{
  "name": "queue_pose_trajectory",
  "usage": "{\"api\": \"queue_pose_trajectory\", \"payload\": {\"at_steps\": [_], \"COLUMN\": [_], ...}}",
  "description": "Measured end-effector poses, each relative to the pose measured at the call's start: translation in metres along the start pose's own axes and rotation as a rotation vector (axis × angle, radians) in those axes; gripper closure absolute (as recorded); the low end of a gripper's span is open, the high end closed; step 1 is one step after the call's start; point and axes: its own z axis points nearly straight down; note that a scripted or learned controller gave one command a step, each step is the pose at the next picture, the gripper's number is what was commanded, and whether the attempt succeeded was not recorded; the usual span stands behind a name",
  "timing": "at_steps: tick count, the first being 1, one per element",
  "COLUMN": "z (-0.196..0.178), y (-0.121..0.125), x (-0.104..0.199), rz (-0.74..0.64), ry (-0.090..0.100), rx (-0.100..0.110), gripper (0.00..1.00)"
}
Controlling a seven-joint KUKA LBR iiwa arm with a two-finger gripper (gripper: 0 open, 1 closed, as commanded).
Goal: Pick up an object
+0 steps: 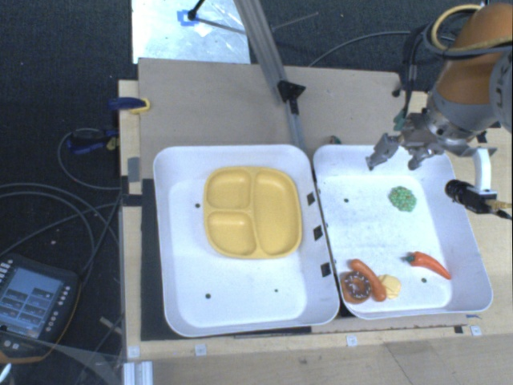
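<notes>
Two white bins (pixel 172 295), one yellow divided plate (pixel 252 212), one green broccoli-like piece (pixel 402 198), one orange carrot (pixel 429 264), one sausage (pixel 367 277), one chocolate doughnut (pixel 354 287), and what may be one small pale-yellow item (pixel 391 285)

A divided plate (pixel 252 212) lies in the left bin (pixel 172 239); 5 small items sit in the right bin (pixel 469 275).

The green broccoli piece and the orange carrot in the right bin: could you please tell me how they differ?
The broccoli piece is green, rounded and bumpy; the carrot is orange, long, slim and tapered. The broccoli piece sits toward the bin's far end, just below the pincer; the carrot lies nearer the front. Both rest loose on the right bin's floor, ungrasped.
</notes>
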Motion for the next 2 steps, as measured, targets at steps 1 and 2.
{"api": "queue_pose_trajectory", "payload": {"at_steps": [1,2], "z": [0.000,0.044], "y": [0.000,0.006], "x": [0.000,0.002], "rz": [0.000,-0.001], "ry": [0.000,-0.001], "rx": [0.000,0.003], "gripper": [0.00,0.00]}}
